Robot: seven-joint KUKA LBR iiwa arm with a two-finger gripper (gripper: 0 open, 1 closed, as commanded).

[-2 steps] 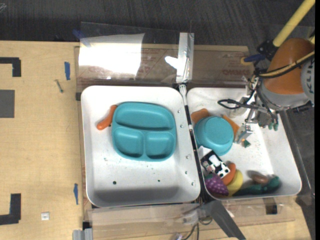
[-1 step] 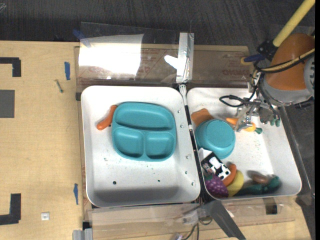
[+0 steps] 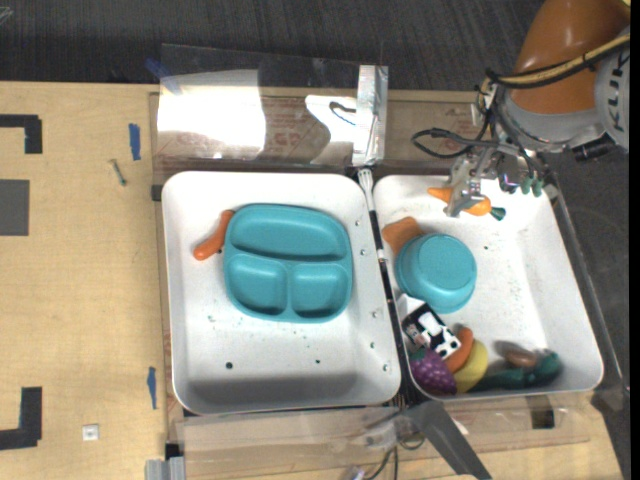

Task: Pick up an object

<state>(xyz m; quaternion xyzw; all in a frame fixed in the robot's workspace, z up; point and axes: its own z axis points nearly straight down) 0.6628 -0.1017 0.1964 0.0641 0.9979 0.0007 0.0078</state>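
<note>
You see the grey arm with its orange band point(image 3: 575, 38) cut off by the top and right edges. The metal claw point(image 3: 466, 200) overlaps a small orange carrot-shaped toy point(image 3: 478, 206), and you cannot tell whether it touches it. The round teal bowl point(image 3: 436, 271) covers part of an orange piece point(image 3: 400, 232) behind it. The teal divided plate point(image 3: 288, 261) hides one end of an orange sausage-shaped toy point(image 3: 211, 239). The heap at the right white bin's point(image 3: 560, 298) near corner overlaps too tightly to separate: a black-and-white toy point(image 3: 430, 330), purple grapes point(image 3: 432, 371), something yellow point(image 3: 475, 362).
</note>
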